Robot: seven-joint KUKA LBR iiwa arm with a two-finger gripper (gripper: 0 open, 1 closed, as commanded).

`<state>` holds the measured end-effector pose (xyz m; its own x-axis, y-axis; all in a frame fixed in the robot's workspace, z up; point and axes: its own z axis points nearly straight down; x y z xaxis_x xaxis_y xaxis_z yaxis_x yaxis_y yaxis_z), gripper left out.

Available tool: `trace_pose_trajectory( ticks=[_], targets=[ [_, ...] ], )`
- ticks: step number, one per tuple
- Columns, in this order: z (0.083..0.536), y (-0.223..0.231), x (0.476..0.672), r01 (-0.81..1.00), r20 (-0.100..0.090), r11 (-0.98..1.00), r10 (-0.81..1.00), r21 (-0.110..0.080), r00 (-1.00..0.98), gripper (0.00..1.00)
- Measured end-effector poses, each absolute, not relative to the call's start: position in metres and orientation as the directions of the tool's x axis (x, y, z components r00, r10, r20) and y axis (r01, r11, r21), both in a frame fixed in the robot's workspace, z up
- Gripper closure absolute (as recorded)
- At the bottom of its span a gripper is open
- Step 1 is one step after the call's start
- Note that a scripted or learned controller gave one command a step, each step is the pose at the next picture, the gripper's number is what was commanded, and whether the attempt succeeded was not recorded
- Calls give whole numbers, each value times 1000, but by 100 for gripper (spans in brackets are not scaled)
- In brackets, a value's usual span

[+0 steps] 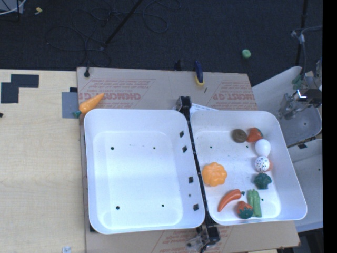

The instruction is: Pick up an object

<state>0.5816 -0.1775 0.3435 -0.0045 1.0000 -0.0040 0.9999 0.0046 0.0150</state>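
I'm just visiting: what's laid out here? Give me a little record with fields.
left bin: white, shallow
right bin: white, holds the toy foods
largest item: orange pumpkin-like toy, near the divider
along right side: brown lump, red piece, white egg, speckled ball, broccoli
near front: red-orange pepper, green vegetable
outside the bins: orange carrot on the cardboard

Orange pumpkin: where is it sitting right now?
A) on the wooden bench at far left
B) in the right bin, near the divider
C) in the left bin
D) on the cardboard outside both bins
B: the pumpkin lies inside the right bin, on its left side close to the divider between the bins.
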Motion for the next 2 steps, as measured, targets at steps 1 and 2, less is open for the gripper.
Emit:
trace_pose_trajectory(
  ticks=[1, 2],
  targets=[
    [475, -140, 604, 1000, -3, 5, 1000, 15, -5, 100],
    [528, -154, 623, 1000, -3, 4, 1000, 4, -4, 100]
  ],
)
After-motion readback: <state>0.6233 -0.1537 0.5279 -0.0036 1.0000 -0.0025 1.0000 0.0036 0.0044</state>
